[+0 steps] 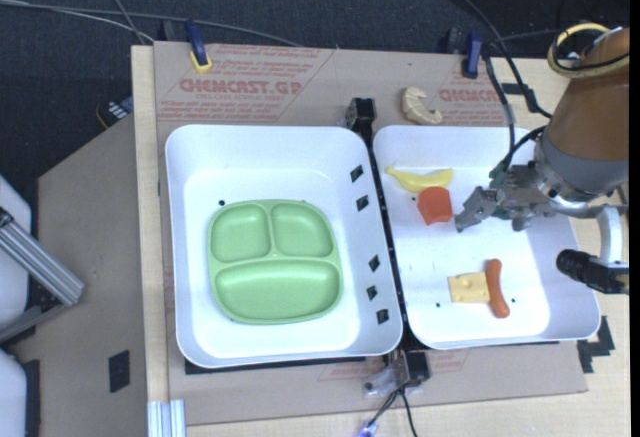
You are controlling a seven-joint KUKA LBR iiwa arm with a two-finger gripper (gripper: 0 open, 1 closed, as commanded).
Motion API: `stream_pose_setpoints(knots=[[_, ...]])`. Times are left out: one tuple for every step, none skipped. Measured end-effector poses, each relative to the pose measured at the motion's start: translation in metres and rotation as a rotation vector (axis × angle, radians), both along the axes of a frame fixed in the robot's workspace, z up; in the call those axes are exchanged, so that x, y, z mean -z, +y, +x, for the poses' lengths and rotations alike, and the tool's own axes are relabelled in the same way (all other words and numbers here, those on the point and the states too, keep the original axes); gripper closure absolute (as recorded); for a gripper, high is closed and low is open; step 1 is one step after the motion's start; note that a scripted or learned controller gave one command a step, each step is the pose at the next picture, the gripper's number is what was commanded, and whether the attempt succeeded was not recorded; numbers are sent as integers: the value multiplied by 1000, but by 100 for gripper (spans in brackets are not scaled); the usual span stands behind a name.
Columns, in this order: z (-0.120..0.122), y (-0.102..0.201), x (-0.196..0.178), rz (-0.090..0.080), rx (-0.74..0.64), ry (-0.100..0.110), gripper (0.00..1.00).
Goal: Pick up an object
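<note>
The gripper (478,212), fingers spread and holding nothing, hovers just right of the red block (434,206), which lies nearest, ahead of its tips.

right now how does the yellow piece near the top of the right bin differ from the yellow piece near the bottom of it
The upper yellow piece is long, curved and bright yellow, like a toy banana; the lower yellow piece is blocky, squarish and a duller yellow. The upper one touches a red-orange block; the lower one lies against an orange sausage-shaped piece. The upper one lies nearer the tool. Both lie flat in the right bin.
</note>
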State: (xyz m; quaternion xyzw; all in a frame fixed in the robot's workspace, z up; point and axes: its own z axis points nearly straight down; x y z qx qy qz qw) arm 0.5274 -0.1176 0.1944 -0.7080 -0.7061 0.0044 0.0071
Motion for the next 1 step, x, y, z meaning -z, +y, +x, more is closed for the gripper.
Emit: stream_pose_setpoints(knots=[[3,0,-7,-2,-3,-14,0]])
